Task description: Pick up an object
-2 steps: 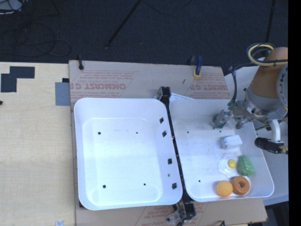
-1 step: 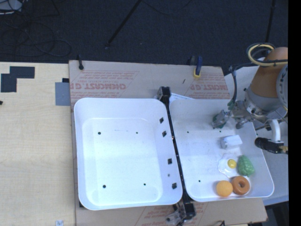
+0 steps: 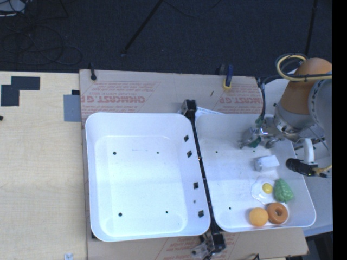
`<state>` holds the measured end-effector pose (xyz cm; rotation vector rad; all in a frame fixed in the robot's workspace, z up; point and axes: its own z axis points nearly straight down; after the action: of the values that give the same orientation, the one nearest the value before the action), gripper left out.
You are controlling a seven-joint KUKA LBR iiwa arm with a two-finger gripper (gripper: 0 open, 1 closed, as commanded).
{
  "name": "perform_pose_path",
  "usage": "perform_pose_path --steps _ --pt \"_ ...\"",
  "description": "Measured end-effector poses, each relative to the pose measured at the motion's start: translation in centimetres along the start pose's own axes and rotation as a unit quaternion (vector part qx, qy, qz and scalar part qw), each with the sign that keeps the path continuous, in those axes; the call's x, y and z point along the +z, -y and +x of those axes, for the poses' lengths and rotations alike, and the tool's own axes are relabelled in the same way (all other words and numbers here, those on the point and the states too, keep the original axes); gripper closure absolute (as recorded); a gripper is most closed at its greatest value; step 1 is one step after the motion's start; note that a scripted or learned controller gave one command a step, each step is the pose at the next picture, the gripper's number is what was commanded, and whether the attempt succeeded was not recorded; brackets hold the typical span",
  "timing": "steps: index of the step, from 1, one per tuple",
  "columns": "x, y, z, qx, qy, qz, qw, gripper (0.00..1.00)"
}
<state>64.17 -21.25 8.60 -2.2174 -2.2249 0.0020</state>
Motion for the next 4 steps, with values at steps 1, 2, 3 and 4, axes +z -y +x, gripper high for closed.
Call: perform_pose_path --steps 1,2,3,4 --pt "-1.2 0.0 0.0 0.000 0.000 0.000 1.0000 1.00" --pt "-14.1 4.8 -0.3 0.004 0.000 -0.001 1.0000 1.00" --pt "-20.7 11.8 1.0 0.003 -0.001 0.001 1.0000 1.00" --pt "-18.3 16.9 2.9 0.004 -0.002 0.003 1.0000 1.00"
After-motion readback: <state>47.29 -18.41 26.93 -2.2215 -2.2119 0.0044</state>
